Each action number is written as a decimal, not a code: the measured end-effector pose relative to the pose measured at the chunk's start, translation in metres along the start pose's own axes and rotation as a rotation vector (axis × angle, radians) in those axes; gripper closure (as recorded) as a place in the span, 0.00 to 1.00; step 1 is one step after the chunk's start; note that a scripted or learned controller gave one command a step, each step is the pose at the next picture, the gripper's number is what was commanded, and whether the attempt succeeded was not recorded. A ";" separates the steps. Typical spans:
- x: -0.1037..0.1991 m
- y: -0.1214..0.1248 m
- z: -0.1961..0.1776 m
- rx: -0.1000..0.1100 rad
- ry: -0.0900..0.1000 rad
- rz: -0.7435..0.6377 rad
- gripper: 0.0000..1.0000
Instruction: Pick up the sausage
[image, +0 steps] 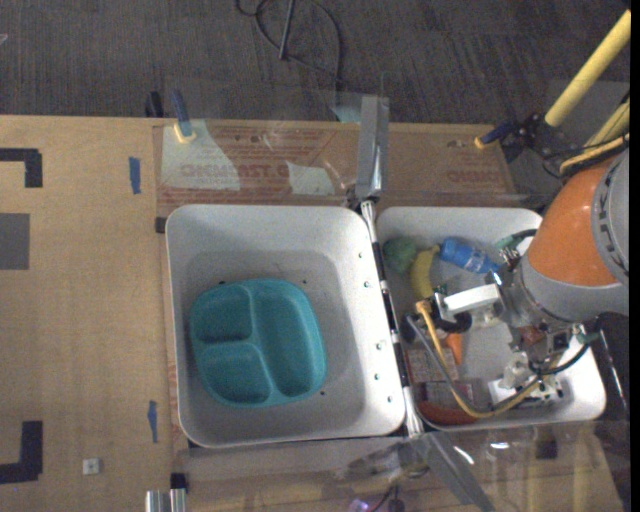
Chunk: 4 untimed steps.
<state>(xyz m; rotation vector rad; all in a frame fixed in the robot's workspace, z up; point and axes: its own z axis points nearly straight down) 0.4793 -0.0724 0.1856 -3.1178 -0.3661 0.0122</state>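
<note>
From the fixed camera above, at a slant: in the left bin (190, 240), a teal divided plate (257, 341) lying flat. In the right bin (585, 395), a clutter of a green item (401, 251), a yellow item (423, 272) and a blue item (464, 254) at the far end, with what looks like the reddish-brown sausage (440, 411) against the near wall, partly under a yellow cable (470, 408). Low over that same bin, well apart from the sausage, the gripper (525, 365) under the orange-banded arm (572, 250); whether apart or closed cannot be told.
</note>
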 end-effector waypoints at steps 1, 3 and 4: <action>0.004 -0.015 0.005 0.000 0.001 0.033 0.00; 0.132 -0.046 -0.035 -0.004 0.005 0.036 0.00; 0.192 -0.034 -0.193 -0.005 0.007 0.035 0.00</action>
